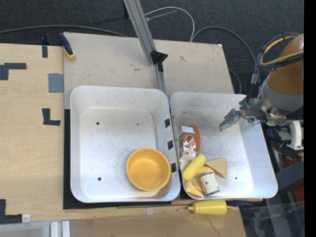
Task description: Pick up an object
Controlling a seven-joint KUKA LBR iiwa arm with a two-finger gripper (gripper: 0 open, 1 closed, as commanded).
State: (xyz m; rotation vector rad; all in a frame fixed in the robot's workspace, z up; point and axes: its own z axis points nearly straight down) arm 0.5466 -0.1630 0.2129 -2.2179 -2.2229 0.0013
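Note:
My gripper [230, 120] hangs over the right part of the right bin [247, 152], above its bare floor, with nothing seen between its fingers. Down-left of it lies a cluster of objects along the bin's left and front side: an orange-and-white packet [189, 140], a yellow banana-like piece [194, 167], a tan wedge [218, 167] and a small white can [209, 183]. A yellow bowl [148, 169] sits in the left bin [98, 132] near its front right corner.
A yellow mustard bottle [210, 208] lies on the bench just in front of the right bin. A grey metal pole [143, 28] slants in from the top to the bins' shared wall. Cables run behind the bins.

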